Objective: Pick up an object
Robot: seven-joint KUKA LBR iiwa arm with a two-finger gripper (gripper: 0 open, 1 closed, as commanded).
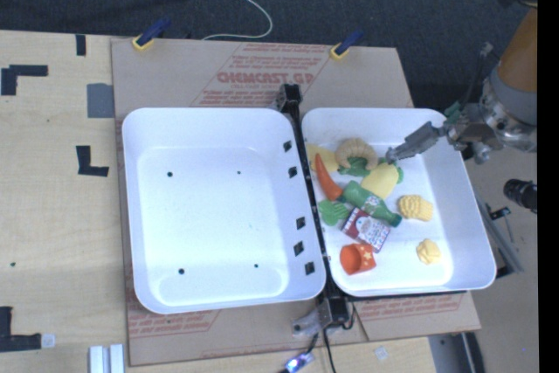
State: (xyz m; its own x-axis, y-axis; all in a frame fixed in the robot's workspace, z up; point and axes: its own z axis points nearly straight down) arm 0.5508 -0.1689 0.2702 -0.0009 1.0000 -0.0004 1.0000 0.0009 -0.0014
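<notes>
Nearest me in the right bin (472,275) sit an orange cup (356,259) and a red packet (369,230). Farther back, my claw (395,155) hovers by the yellow pepper (381,181); its state I cannot tell. Crowding could spoil my grasp.

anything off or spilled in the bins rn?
Nothing spilled or damaged. All the toys sit jumbled inside the right bin, crowded toward its left side by the divider; one orange cup lies tipped over. The claw hovers above the pile.
</notes>
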